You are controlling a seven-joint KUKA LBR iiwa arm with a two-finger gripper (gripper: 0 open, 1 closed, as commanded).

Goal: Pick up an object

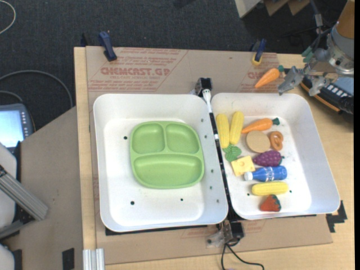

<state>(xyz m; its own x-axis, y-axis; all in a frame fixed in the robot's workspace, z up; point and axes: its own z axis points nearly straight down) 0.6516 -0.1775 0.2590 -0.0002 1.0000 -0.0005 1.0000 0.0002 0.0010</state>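
My gripper [288, 77] hangs past the back edge of the right bin [320, 151], at the upper right. It is shut on the green leafy end of a small orange carrot [266, 78], which tilts out to its left above the cardboard. In the right bin lie two yellow corn cobs [224, 129], a bigger carrot [260, 125], a pretzel [276, 139], a brown round disc [258, 142], purple grapes [268, 158], a cheese wedge [242, 166], a blue bottle [267, 174], a yellow piece [270, 188] and a strawberry [270, 203].
The left bin [112, 151] holds a green divided plate [167, 153]. A black bar [212, 129] runs between the bins. Blue clamps [107, 45] [259, 50] grip the cardboard's back edge. Cables and gear lie at the far right [332, 91].
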